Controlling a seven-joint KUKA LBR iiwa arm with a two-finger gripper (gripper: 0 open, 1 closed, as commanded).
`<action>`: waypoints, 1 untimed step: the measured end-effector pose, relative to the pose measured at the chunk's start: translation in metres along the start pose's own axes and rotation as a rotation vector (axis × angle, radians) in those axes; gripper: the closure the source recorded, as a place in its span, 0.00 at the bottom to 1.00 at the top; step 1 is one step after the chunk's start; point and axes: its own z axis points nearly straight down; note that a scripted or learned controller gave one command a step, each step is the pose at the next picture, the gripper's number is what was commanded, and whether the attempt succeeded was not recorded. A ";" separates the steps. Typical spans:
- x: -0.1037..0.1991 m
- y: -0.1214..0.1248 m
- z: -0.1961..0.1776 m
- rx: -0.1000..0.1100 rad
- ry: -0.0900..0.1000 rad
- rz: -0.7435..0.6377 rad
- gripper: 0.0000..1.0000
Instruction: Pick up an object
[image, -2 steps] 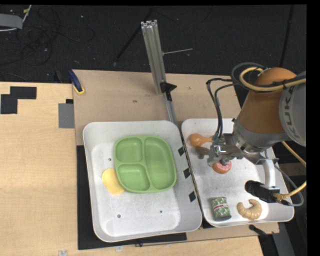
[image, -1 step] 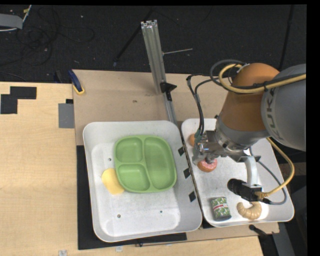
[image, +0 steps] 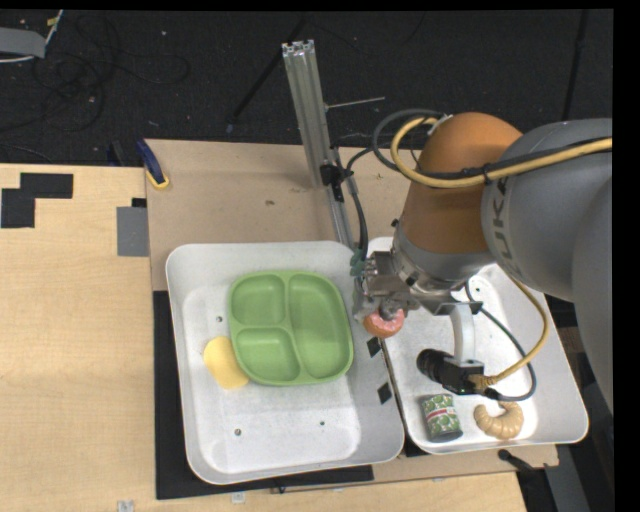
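Now my pincer (image: 383, 310) pinches a pink donut (image: 384, 323) over the right bin's (image: 560, 410) left edge. Left bin (image: 270, 440) carries a green tray (image: 291, 327). Tan bench (image: 70, 330), dark floor (image: 150, 70) behind.

I work in a robotics lab. My bench is a plain plywood board (image: 250, 180) carrying two shallow white plastic bins (image: 200, 400) on a black mat, with a bare aluminium extrusion post (image: 310, 120) bolted upright behind them. Loose black cables (image: 90, 70) trail over the dark floor beyond.
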 end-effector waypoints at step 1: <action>0.045 0.014 0.005 0.001 0.000 0.000 1.00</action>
